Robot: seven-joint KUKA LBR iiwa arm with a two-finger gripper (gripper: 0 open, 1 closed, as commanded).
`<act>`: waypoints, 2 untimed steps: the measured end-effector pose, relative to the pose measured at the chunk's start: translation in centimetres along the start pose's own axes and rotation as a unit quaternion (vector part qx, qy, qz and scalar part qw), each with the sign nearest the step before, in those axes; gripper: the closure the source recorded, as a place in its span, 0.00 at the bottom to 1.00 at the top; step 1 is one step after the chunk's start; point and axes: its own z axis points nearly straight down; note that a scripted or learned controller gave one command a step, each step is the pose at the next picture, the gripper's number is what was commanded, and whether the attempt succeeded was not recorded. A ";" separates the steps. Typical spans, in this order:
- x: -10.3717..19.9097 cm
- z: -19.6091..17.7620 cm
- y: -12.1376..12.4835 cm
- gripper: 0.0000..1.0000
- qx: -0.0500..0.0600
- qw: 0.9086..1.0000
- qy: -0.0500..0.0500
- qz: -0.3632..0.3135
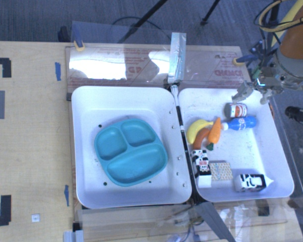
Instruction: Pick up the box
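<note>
I find the task not yet begun. The box (220,171) lies flat near the front of the right bin (278,150), untouched. My gripper (253,91) hangs over that bin's far corner, well apart from it, fingers spread and holding nothing.
</note>
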 end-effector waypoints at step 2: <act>-2.6 3.1 3.2 1.00 -0.004 1.000 -0.003 -0.008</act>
